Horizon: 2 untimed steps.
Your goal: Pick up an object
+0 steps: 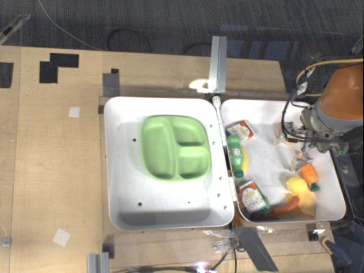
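**Ana:** We're looking down on the bench, two white bins side by side. The left bin carries a green divided plate, three compartments, lying flat a little above the middle of the bin floor.

**Ben:** And the action's on the other side. The arm reaches in from the right, orange band showing above the grey wrist, and the gripper hangs over the right bin, in its right half.

**Ana:** Can you read the jaws?

**Ben:** No. The tip is small and blurred against the white floor, so I cannot tell how far apart the jaws stand, or whether anything sits between them. Just below it lies a toy carrot, orange with a green top, very near the tip. Touching or not, I can't say.

**Ana:** What else is on offer in that bin?

**Ben:** Below the carrot, a yellow lemon, right beside it. Lower still, along the front wall, a red-orange pepper. Next to that on the left, a small packet with a red and white label.

**Ana:** And up the left wall?

**Ben:** A green and yellow piece lies against the divider, and a second packet sits just above it, tilted. The middle of the bin floor is bare white.
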### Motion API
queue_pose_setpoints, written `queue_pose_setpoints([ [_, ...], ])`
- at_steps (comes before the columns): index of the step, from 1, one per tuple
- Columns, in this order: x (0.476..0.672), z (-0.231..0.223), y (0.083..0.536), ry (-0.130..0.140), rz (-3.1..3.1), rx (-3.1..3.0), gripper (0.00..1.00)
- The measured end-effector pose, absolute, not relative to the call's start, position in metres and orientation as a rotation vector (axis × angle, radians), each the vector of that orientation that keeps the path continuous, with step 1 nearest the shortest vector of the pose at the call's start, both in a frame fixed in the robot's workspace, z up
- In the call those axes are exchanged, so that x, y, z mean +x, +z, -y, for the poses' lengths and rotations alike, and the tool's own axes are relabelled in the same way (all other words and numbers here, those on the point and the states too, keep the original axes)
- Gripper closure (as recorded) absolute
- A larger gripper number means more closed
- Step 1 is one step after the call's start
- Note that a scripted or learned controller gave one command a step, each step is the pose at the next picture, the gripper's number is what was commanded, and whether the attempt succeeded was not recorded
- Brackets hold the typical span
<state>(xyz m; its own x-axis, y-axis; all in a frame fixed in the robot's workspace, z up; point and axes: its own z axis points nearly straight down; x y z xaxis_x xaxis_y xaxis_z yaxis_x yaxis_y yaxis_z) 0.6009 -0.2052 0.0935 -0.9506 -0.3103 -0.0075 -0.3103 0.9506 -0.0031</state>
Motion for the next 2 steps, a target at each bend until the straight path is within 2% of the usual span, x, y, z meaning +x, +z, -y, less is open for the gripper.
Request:
queue_pose_setpoints([
  [1, 0.558, 0.205, 0.090, -0.006, -3.099, -0.424, 0.00],
  [2, 0.564, 0.204, 0.105, -0.017, -3.079, -0.436, 1.00],
])
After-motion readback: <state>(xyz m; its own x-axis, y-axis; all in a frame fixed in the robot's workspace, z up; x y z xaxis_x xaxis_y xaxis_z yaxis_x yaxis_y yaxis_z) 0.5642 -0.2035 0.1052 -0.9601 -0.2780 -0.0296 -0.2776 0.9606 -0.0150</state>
